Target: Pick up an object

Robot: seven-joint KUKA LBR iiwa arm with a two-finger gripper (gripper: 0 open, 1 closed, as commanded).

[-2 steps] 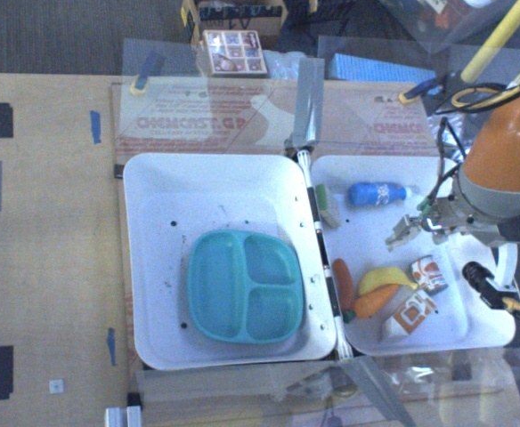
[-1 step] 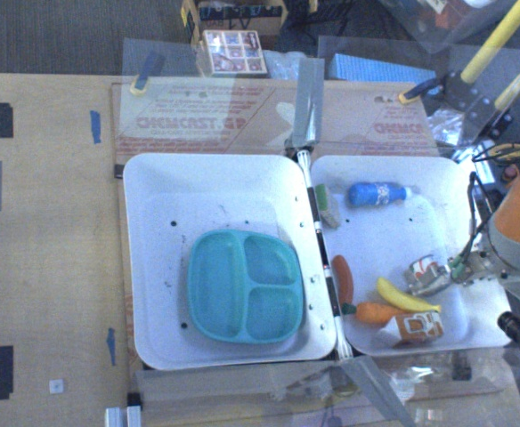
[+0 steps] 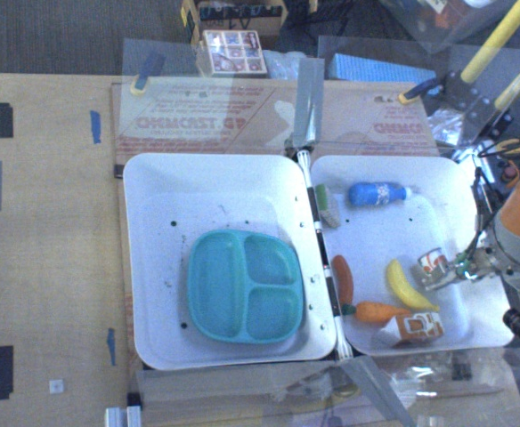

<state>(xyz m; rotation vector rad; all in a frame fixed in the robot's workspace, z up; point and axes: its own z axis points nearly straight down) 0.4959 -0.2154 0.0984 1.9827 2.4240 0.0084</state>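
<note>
Just right of the banana [image 3: 409,286], the tool [image 3: 440,272] sits low in the right bin [image 3: 438,169], likely lining up a grasp, though I cannot tell its state.

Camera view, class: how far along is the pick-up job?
Done: the gripper is down in the right white bin, at a small white-and-orange carton beside the yellow banana. In hand: no confirmed hold; the grip is unclear. Left: securing and lifting an object.
</note>
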